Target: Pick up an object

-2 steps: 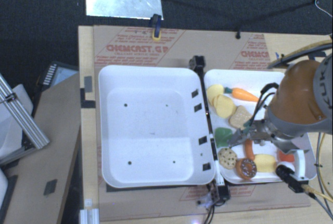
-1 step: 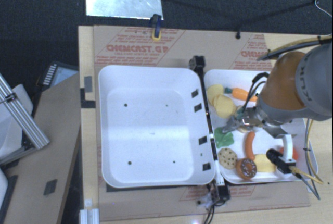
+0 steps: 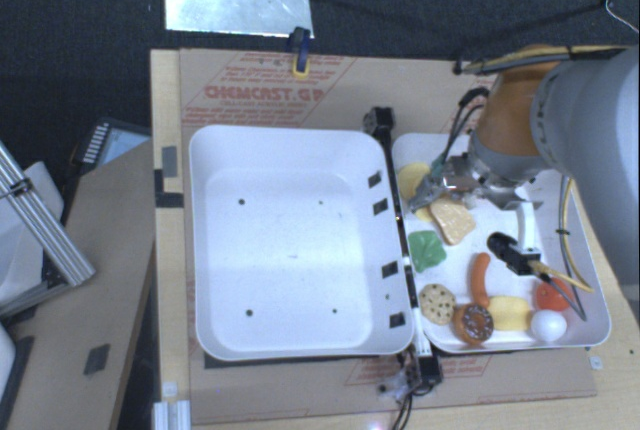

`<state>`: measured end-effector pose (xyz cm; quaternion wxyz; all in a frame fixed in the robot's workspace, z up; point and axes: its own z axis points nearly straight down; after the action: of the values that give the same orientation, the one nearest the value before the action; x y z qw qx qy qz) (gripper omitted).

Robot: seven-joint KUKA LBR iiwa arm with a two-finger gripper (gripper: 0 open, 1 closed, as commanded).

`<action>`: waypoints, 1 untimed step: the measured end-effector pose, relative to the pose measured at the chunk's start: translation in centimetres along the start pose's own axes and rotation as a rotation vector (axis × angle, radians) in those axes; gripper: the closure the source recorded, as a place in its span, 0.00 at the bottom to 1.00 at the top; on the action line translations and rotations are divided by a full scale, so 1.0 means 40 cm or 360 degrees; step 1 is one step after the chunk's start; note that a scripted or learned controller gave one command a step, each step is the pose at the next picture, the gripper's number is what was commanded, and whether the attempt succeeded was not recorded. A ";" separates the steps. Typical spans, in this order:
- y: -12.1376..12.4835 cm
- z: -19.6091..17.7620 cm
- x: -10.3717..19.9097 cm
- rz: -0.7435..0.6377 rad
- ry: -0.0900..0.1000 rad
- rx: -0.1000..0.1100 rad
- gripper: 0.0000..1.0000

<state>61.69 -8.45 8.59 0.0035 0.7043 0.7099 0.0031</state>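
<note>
So the right bin (image 3: 598, 318) is pretty crowded. All the toy food is packed against its left wall and along the rim at 6 o'clock, and the only bare floor sits around the middle and up toward 12. The left bin (image 3: 290, 238) has loads of open room, with black clips down the shared edge between the two.

Both bins sit on a cardboard sheet (image 3: 260, 90) with red print. I can make out something like "CHEMCAST", the rest is too blurry.

The gripper (image 3: 440, 186) is down low in the right bin's upper-left area. Honestly can't tell how its fingers are set, the wrist blocks it. The toast slice (image 3: 454, 221) lies just beside it at 5 o'clock, and a yellow piece (image 3: 413, 180) sits close at 9. The green leaf (image 3: 426, 250) is further down at 6. The cookie (image 3: 437, 302), donut (image 3: 473, 323), sausage (image 3: 481, 277) and white egg (image 3: 548, 326) are well apart near the bottom rim.
</note>
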 end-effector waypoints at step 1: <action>-0.152 0.004 -0.025 0.0014 0.0001 0.0021 0.00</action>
<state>55.63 -9.48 8.39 -0.0014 0.7075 0.7067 -0.0013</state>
